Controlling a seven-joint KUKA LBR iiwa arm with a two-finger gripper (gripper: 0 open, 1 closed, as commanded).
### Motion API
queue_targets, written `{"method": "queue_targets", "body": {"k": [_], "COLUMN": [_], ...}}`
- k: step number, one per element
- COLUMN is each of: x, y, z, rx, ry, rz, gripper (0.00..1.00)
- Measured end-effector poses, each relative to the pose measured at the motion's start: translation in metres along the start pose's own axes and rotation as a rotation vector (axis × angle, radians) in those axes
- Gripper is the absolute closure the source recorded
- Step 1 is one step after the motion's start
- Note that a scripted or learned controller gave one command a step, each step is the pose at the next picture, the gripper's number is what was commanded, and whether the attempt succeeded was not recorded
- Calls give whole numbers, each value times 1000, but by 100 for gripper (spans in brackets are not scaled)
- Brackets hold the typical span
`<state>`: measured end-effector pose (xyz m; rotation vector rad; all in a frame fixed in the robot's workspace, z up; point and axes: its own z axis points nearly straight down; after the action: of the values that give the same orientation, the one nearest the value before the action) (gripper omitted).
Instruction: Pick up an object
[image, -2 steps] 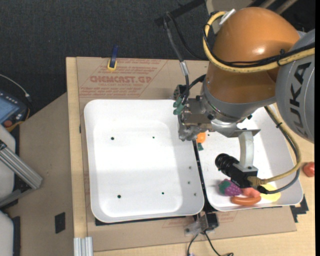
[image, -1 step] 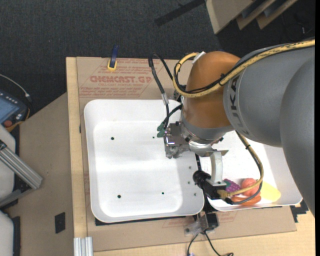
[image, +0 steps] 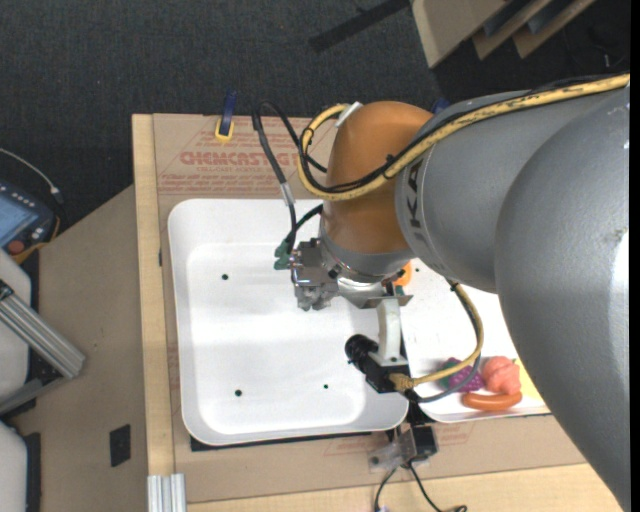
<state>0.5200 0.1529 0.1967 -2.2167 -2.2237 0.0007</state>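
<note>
The counter (image: 150, 300) was covered with brown cardboard carrying red printed letters, and it stood on a dark carpeted floor (image: 100, 60). Two shallow white bins sat on it side by side. The left bin (image: 200, 330) showed a bare white bottom with some small dark dots. The grey arm (image: 540, 230) with its orange band hung over this bin, and the gripper (image: 312, 290) was low over its upper middle part; I cannot tell its state. In the right bin (image: 437, 400), near the front edge, lay a pink object (image: 500, 374), an orange curved object (image: 490, 401) and a purple object (image: 464, 379), close together.
</note>
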Motion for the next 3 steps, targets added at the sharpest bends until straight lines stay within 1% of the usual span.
{"method": "queue_targets", "body": {"k": [1, 2, 3], "x": [73, 68, 72], "y": [6, 79, 96], "z": [33, 47, 112], "rx": [0, -3, -3], "ry": [2, -2, 0], "rz": [-4, 4, 3], "gripper": [100, 100, 100]}}
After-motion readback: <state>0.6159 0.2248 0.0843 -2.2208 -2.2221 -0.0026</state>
